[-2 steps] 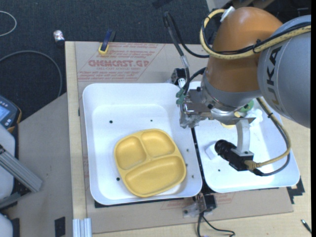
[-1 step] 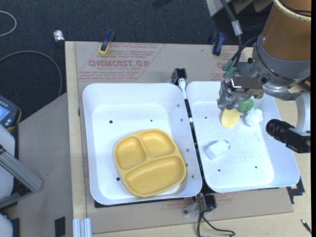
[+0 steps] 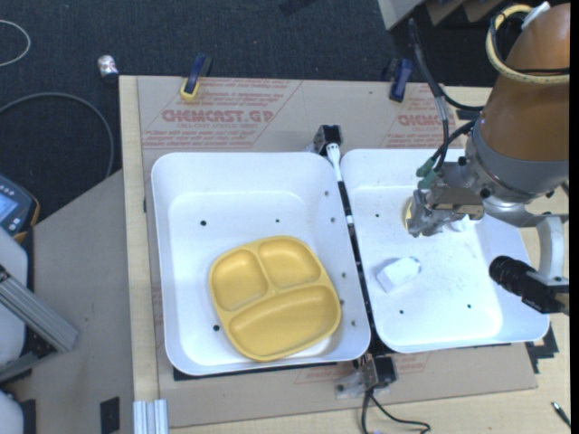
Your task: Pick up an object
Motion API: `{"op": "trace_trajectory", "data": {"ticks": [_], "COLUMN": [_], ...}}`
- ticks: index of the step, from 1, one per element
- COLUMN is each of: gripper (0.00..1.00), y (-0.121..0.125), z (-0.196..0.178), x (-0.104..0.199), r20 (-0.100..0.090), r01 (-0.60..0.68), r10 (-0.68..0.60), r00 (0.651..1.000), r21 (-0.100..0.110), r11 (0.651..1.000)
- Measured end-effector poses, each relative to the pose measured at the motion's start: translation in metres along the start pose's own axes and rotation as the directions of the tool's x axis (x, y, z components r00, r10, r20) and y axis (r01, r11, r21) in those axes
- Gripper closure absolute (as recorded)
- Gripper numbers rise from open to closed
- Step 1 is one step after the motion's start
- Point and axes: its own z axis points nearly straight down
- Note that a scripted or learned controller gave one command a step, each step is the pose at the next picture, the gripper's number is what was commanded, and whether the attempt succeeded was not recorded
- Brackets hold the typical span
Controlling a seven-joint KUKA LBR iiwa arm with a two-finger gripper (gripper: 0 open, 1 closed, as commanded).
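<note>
On the worktop's left side, the left bin [image 3: 172, 242] holds a yellow divided plate [image 3: 274, 297], lying flat toward the near edge with its three compartments facing up. Between the two bins runs a dark divider strip [image 3: 348, 233]. Past it, the right bin [image 3: 479, 324] carries a small white block [image 3: 396, 273], pale against the pale floor and easy to miss, its long axis slanted from near-left to far-right. Farther right and a little beyond the block hangs the arm, its hand [image 3: 434, 213] low over the bin floor. From where I stand I cannot tell whether it is spread or pressed together, and nothing shows pinched in it. The block is the likelier target: it lies just beside the hand, toward the near-left, while the plate sits well apart across the divider.
</note>
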Motion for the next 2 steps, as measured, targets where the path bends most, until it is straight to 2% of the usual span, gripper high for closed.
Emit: {"op": "trace_trajectory", "data": {"ticks": [1, 2], "gripper": [1.00, 1.00], "y": [0.001, 0.001], "z": [-0.036, -0.057], "x": [0.058, -0.002], "r20": [-0.003, 0.001], "r01": [0.013, 0.000], "r10": [-0.013, 0.000], "r00": [1.000, 1.000], "r21": [-0.014, -0.014], "r11": [1.000, 1.000]}}
